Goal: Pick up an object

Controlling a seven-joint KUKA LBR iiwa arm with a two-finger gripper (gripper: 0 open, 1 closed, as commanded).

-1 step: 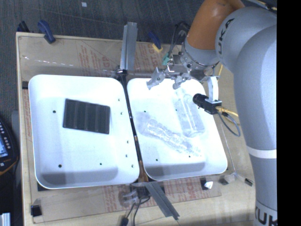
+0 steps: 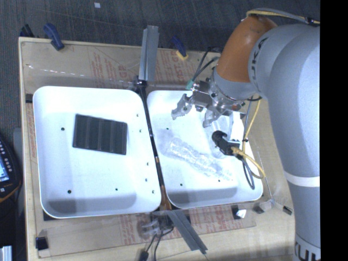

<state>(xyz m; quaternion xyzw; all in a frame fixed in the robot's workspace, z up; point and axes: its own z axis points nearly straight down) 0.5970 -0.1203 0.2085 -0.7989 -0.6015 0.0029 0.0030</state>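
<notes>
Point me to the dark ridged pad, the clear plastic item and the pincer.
Dark pad (image 2: 100, 134), camera view, middle of its ridged top, in the left bin.
Clear plastic item (image 2: 193, 155), camera view, middle of its crinkled body, in the right bin.
Pincer (image 2: 194, 111), camera view, midway between its fingertips, over the right bin.

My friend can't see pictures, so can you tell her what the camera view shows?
A big grey robot arm reaches from the right, its open claw hovering over the right white bin, above a clear crinkly plastic thing. The left white bin holds a dark ribbed rectangle.
</notes>
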